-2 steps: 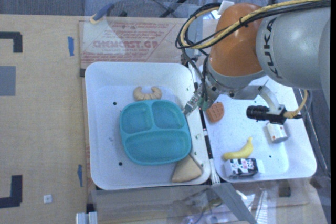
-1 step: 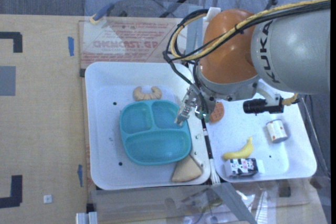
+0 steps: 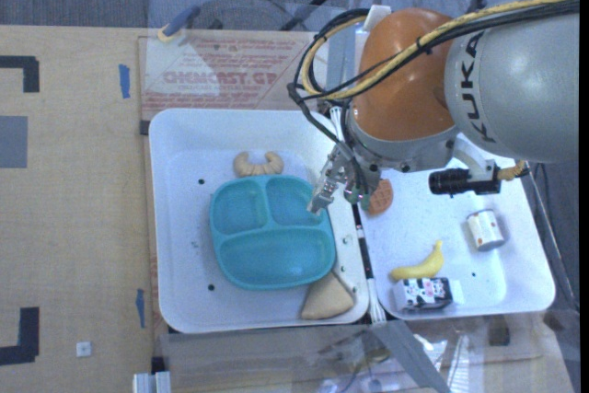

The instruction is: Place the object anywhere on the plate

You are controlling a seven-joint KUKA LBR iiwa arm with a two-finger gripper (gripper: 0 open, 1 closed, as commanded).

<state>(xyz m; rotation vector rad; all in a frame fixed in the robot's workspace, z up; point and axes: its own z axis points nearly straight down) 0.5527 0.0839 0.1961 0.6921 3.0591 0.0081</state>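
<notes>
So, camera view: the claw hangs over the right rim of the teal plate, at the seam between the two white bins. Can't tell if it's spread or pinching anything, too blurry. Just right of the claw there's a reddish-brown round thing, partly tucked under the arm. Up-left of the claw sits a croissant; below it, a tan wedge touches the plate's lower edge. Down-right of the claw: banana, black-and-white carton, small can.
</notes>
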